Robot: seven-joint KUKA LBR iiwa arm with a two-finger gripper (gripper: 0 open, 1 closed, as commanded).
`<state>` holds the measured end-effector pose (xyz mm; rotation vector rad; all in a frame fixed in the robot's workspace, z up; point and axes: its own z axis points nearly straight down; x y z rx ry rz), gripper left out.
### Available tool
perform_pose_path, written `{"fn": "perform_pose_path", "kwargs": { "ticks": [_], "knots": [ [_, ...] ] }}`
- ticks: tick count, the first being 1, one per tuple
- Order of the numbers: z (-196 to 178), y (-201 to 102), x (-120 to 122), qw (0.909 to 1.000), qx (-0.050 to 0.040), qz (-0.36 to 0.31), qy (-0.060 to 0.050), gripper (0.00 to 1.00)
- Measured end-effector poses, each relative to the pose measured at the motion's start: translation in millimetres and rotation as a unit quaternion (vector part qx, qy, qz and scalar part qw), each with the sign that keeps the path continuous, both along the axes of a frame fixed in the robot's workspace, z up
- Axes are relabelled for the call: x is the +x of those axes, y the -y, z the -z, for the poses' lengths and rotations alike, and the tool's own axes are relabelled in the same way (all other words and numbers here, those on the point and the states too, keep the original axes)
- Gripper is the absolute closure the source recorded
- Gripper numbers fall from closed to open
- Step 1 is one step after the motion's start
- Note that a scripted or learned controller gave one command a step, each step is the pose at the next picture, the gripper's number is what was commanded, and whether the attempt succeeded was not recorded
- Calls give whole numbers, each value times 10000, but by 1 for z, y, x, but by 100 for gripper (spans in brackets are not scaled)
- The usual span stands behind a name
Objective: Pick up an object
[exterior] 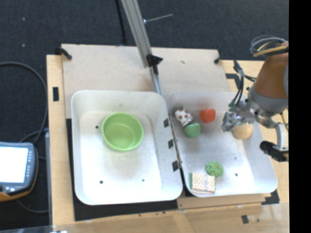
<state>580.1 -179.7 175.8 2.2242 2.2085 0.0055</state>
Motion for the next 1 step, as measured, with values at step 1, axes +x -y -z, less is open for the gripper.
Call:
{"fn": "perform_pose_path", "kwargs": {
  "ticks": [1],
  "knots": [
    [-47,3,-5,10000,1,-8,-3,100]
  ]
}}
